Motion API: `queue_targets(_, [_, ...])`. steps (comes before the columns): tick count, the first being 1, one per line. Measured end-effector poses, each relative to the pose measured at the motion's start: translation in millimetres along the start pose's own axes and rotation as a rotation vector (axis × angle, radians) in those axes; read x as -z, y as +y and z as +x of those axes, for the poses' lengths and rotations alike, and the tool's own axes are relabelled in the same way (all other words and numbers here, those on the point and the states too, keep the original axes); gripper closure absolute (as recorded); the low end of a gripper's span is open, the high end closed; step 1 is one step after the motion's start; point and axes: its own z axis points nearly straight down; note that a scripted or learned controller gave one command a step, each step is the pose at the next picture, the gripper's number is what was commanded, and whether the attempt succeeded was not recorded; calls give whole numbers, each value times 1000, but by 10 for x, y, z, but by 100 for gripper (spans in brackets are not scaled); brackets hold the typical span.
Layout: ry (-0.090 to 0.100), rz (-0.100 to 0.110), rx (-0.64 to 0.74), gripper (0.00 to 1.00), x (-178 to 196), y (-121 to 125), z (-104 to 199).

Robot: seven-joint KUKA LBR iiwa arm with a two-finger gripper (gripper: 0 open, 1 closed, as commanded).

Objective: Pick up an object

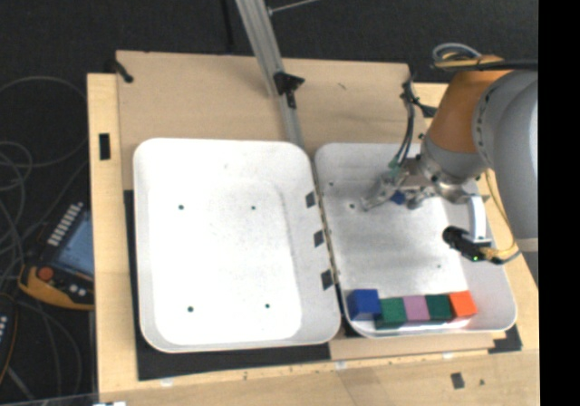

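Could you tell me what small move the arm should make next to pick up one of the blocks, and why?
Probably shift the end effector toward the near edge of the right bin. It hovers over that bin's far part, with bare floor under it, while the blue block, green block, pink block, dark green block and orange block sit in a row along the near wall.

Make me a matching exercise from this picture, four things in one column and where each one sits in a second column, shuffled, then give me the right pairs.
Things:
1. blue block
2. orange block
3. gripper
4. left bin

Places:
A. right end of the block row
B. over the upper part of the right bin
C. left end of the block row
D. beside the block-holding bin

Pairs: 1-C, 2-A, 3-B, 4-D
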Motion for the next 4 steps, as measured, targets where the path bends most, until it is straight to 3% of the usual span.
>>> queue_targets(1, [2, -2, 0, 0, 30, 216, 113])
queue_targets(2, [-2, 0, 4, 100, 142, 210, 95])
queue_targets(3, [5, -7, 6, 100, 1078, 336, 991])
queue_targets(4, [4, -4, 2, 100, 1561, 445, 1332])
